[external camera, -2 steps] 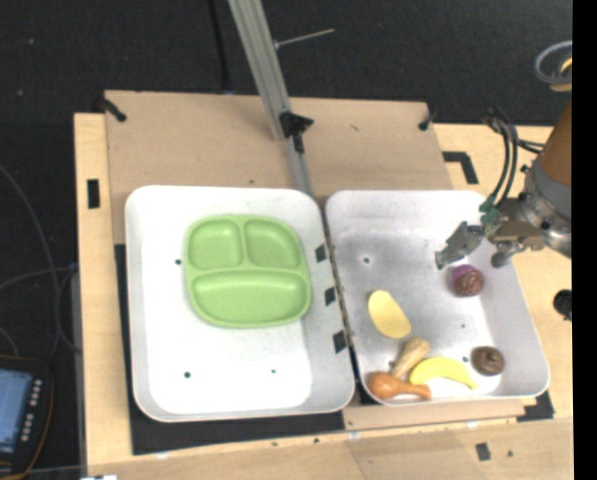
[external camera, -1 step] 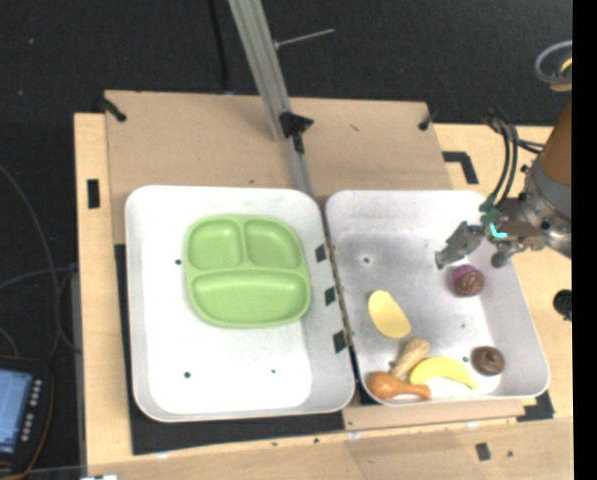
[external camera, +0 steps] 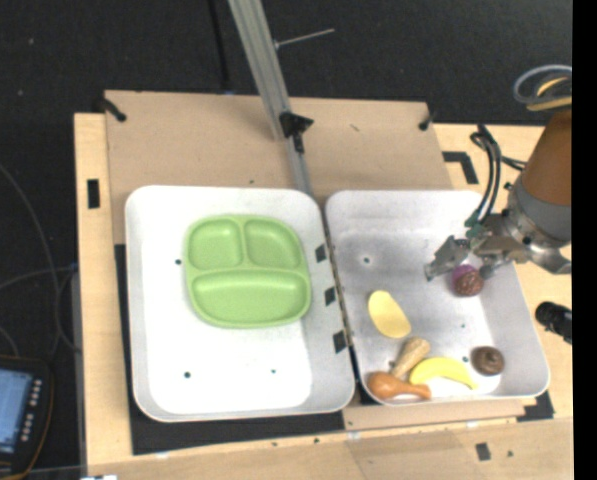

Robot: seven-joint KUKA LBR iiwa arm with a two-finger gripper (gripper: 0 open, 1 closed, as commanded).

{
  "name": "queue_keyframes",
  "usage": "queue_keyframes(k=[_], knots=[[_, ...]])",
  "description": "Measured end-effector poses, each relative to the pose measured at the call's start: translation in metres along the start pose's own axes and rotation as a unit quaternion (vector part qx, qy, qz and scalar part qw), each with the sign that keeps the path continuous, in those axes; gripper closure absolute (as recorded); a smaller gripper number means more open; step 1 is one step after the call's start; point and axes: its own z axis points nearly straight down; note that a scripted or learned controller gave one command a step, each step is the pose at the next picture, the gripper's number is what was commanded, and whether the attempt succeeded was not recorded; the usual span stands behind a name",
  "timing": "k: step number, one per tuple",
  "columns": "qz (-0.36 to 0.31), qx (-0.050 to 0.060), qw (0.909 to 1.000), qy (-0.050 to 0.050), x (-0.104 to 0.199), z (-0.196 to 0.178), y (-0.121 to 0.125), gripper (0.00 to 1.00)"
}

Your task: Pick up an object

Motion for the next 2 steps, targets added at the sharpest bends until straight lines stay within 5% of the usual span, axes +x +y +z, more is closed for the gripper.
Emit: queue_keyframes(k=[2], knots=[[0.000,0.000,1.0000,0.000,0.002,0.085,-0.001,0.00]])
